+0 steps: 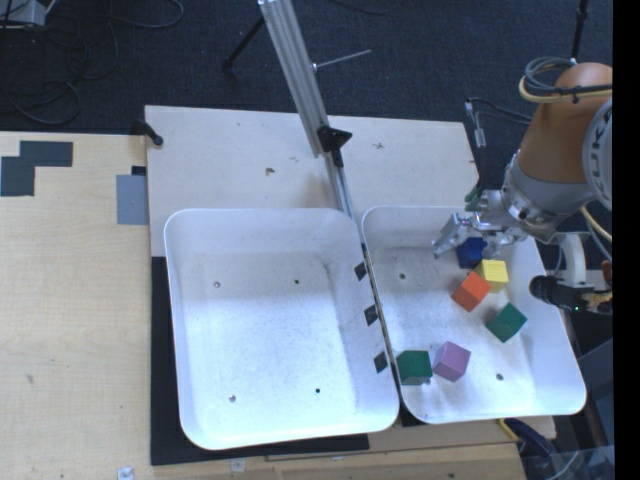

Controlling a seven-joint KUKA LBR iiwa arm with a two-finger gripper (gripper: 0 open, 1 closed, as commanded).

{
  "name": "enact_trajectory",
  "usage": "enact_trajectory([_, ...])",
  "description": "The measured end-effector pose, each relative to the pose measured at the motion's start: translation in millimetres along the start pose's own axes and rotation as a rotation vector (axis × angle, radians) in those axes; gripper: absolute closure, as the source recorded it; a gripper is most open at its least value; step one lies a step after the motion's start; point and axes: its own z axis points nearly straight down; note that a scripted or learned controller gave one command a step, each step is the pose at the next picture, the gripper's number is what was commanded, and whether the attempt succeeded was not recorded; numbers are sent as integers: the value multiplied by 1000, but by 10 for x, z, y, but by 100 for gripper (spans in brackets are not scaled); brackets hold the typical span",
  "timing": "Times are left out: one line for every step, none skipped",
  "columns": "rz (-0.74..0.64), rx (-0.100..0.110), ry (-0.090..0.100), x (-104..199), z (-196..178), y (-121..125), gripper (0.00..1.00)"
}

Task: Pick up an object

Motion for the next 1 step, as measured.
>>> enact_trajectory([1, -10, -3, -40, -1616, -552, 0])
